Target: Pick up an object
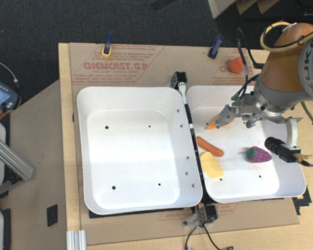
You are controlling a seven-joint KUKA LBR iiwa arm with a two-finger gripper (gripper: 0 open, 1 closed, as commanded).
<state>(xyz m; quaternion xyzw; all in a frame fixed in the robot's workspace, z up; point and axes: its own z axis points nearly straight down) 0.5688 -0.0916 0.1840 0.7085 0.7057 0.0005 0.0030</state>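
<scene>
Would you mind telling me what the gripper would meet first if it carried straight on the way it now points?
The gripper points toward the picture's left, slightly downward, with a small orange piece at its tip. Straight on, it would probably meet the divider between the two bins first, though height above the right bin is unclear.

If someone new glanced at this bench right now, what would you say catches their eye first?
Probably the arm, grey and orange, reaching in from the right with its gripper low over the right bin. Next come the bright items in that bin: an orange carrot-like piece, a yellow piece touching it, and a purple grape bunch further right. The left bin is a wide white expanse beside them.
</scene>
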